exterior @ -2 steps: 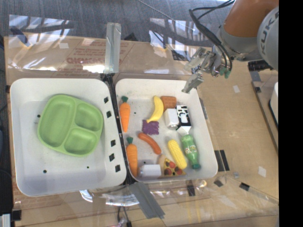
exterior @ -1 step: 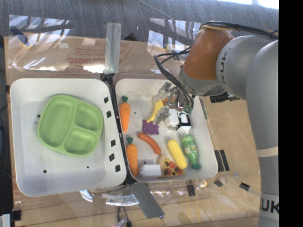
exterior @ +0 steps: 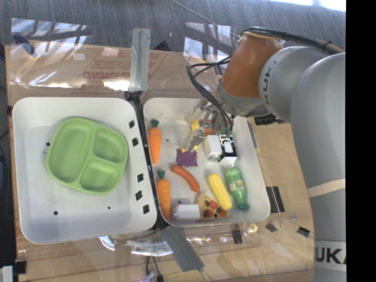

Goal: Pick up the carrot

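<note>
two orange plastic carrots with green tops lie along the left wall of the right-hand shallow white bin [exterior: 257, 178]: upper carrot [exterior: 154, 144] near the divider, lower carrot [exterior: 164, 196] below it toward the front corner. gripper [exterior: 202, 128] hangs over the upper middle of that bin, well apart from both carrots. risks: a straight descent from here would land on the purple grape cluster [exterior: 187, 157] or the small white block [exterior: 213, 147], not a carrot; both carrots sit close to the bin wall, so a finger may strike the wall or divider and push the carrot aside; the orange-red sausage [exterior: 185, 177] near the lower carrot could be grabbed by mistake. jaws: cannot tell how far apart; nothing visible between them, touching nothing visible. green sectioned plate [exterior: 87, 154] sits in the left bin.
</note>
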### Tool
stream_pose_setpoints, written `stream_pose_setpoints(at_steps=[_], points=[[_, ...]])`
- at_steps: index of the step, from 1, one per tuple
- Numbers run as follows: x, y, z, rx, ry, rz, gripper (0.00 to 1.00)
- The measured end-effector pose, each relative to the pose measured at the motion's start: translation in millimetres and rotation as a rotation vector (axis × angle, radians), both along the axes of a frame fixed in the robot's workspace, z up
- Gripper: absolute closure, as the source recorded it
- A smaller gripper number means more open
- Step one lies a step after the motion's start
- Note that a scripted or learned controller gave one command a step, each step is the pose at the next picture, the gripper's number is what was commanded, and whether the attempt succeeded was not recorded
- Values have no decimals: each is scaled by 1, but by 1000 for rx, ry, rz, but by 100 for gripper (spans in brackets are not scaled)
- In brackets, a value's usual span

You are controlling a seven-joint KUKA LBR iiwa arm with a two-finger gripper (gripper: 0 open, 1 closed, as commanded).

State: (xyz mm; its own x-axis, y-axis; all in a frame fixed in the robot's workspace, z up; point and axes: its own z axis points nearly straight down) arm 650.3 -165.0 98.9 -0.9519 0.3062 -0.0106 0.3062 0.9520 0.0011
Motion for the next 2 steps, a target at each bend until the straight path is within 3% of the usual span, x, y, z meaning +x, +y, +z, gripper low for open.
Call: stream_pose_setpoints(at_steps=[1, 2], points=[[1, 1, 11, -1, -3, 7, 100], [-12, 64, 68, 3, 3, -56, 100]])
